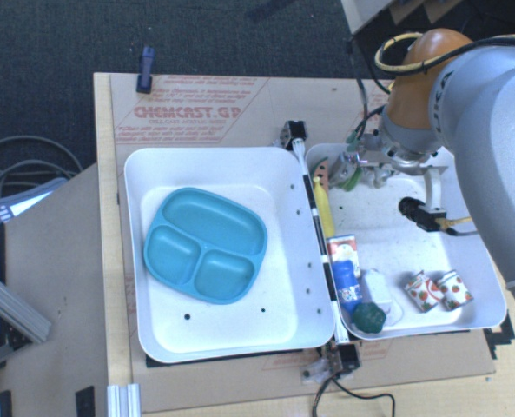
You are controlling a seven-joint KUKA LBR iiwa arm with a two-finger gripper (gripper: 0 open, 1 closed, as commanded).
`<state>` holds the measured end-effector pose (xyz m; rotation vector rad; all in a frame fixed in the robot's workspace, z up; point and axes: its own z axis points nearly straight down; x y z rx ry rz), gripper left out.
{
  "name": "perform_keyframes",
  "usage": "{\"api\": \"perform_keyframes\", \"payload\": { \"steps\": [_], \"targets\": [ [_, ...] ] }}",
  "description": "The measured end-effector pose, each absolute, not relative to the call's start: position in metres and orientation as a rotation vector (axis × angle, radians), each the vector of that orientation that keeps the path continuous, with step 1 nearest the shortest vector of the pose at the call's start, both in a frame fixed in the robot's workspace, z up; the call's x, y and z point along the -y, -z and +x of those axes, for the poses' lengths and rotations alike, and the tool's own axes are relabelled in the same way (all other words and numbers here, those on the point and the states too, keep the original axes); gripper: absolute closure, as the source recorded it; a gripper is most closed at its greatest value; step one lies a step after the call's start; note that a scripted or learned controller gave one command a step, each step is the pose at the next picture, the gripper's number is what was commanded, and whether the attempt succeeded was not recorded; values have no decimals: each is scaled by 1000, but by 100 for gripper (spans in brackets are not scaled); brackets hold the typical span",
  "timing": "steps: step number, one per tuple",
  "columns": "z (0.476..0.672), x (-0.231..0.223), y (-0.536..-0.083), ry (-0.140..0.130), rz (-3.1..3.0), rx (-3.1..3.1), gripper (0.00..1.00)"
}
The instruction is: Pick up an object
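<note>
Risk first: the arm (474, 137) fills the upper right of the frame, and its gripper (366, 168) hangs over the right bin's (478, 307) upper-left corner, so a descent there could clip the wall. I cannot tell its state. Candidates lie lower: a blue tube (345, 276), two strawberry-print cups (437, 291), a green ball (370, 317).

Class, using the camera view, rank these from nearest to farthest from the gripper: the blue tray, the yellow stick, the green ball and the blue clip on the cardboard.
Measured from the gripper, at the right bin's far end:
1. Yellow stick, just left of it, along the bin's left wall.
2. Green ball, at that bin's near end.
3. Blue tray, in the left bin.
4. Blue clip, at the cardboard's far left corner.
</note>
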<state>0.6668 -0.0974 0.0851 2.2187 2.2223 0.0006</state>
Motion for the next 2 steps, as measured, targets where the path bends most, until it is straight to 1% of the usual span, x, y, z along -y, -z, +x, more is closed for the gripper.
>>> {"api": "perform_keyframes", "payload": {
  "steps": [1,2],
  "targets": [
    [656,143,-85,2,2222,-2221,0],
    [657,142,-96,0,2219,-2222,100]
  ]
}}
